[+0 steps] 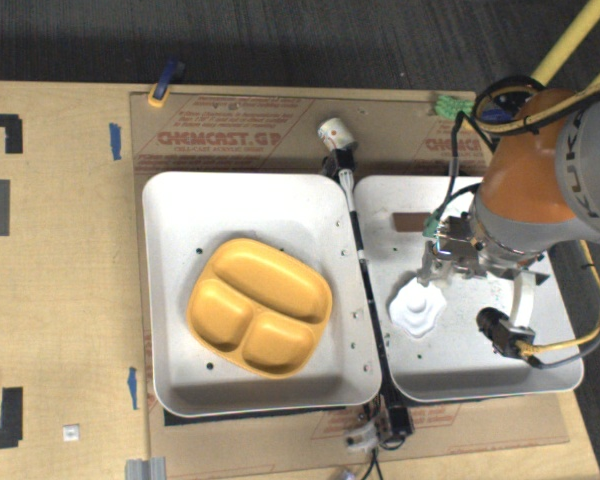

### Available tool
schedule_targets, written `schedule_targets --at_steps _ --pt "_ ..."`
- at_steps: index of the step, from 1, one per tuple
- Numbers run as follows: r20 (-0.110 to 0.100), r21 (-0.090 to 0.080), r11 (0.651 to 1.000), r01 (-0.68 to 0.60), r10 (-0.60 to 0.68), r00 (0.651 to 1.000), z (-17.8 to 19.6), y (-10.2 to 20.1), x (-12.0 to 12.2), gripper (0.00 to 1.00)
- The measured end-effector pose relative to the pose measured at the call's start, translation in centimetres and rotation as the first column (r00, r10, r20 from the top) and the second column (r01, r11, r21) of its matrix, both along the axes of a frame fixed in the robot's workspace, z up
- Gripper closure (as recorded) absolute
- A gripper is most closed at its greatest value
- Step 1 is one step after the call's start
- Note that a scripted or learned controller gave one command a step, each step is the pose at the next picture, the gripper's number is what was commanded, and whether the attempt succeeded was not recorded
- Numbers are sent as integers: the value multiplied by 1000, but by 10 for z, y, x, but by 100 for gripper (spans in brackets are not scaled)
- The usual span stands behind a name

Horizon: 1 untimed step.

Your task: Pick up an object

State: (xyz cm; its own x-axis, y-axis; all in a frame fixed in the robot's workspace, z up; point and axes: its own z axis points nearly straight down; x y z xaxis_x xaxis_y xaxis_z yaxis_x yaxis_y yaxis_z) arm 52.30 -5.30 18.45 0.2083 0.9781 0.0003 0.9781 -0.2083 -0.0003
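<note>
Hovering over the right bin [555,363], the pincer [432,276] hangs just above a small white object [417,311] that lies on the bin floor toward its 9 o'clock side; whether the pincer is spread or pressed together cannot be told, since the wrist hides much of it. At 3 o'clock from the pincer rises the grey arm [580,183] with its orange band [525,173], carrying part of a dark logo at the frame edge, too cropped to read. Black and yellow cables [515,340] loop below the wrist. At 9 o'clock sits the left bin [170,268], holding a yellow three-compartment tray [260,305], tilted. At 11 o'clock, the brown sheet [230,133] under both bins bears red lettering, seemingly "CHEMCAST GP". The counter [60,288] beyond shows black tape marks, blue tape strips and a yellow-and-blue clamp [164,84] at 11 o'clock.
</note>
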Motion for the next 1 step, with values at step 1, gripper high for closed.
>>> schedule_targets --at_steps 1 --pt "0 0 1000 1 -1 1000 0 0 0 0"
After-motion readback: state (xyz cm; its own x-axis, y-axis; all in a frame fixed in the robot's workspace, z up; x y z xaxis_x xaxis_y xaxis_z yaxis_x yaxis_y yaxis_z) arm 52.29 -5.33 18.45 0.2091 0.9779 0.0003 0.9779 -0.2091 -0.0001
